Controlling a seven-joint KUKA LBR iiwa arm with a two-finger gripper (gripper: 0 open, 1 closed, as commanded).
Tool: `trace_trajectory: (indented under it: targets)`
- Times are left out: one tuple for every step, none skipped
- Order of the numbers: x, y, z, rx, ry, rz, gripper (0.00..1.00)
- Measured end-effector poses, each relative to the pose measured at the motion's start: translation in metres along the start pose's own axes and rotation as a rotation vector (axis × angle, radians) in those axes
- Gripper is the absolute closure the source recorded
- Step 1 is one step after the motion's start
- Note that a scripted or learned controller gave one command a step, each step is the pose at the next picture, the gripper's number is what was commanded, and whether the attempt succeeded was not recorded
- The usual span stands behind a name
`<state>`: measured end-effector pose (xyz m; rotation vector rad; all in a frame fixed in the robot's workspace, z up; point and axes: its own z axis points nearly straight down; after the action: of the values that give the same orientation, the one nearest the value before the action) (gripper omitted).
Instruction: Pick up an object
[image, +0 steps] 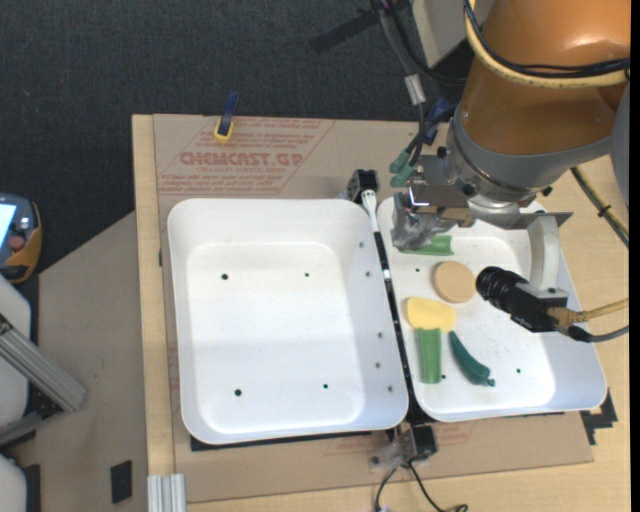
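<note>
Jaws: open or closed, cannot tell; low over right bin (575, 385) rear-left corner, arm (545, 90) reaching from right.

**Arm: outward look**

Arm (545, 90): broad glossy orange band above a rounded grey wrist. Black cables loop over and behind it. Gripper (418, 232): grey metal, green fittings just above it, small bright plates.
</note>
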<state>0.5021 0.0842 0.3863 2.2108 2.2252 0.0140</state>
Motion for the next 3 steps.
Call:
trace_trajectory:
  targets:
    - [-0.03,-0.026,0.082,0.018,-0.004,0.01,1.0]
    - [0.023,-0.021,-0.037,-0.005,0.002,-0.001,1.0]
    - [0.033,-0.027,0.174,0.025,-0.006,0.008,1.0]
